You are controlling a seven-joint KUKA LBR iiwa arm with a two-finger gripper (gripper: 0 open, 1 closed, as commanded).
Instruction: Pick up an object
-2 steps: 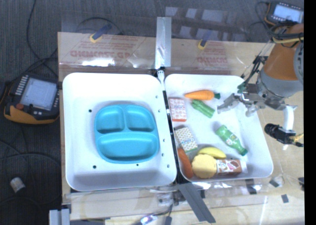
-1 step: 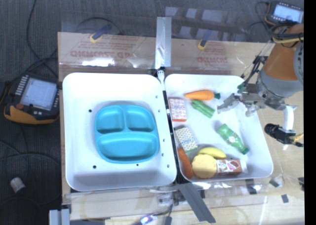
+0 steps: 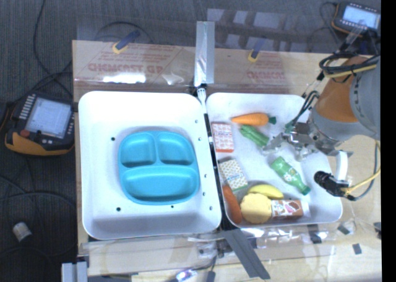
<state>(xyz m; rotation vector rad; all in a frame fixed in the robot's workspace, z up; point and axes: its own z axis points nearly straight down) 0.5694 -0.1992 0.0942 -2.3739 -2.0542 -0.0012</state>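
Observation:
My gripper [image 3: 288, 146] hangs over the right part of the right bin [image 3: 328, 209], its fingers spread apart with nothing between them. Just below it lies a green bottle [image 3: 289, 174]. To its left sits a dark green vegetable [image 3: 253, 135], with an orange carrot [image 3: 250, 119] beyond that. Along the bin's left side are a small red-and-white box [image 3: 222, 136] and a patterned packet [image 3: 232, 172]. At the front lie a yellow banana [image 3: 266, 191], a yellow lemon-like fruit [image 3: 255, 209] and a red-labelled packet [image 3: 288, 208].
The left bin [image 3: 99, 213] holds a blue divided plate [image 3: 159, 166]. A raised rim [image 3: 208, 151] separates the two bins. The grey arm with its orange band [image 3: 337, 104] enters from the right. A handheld pendant [image 3: 38, 123] lies on the floor at left.

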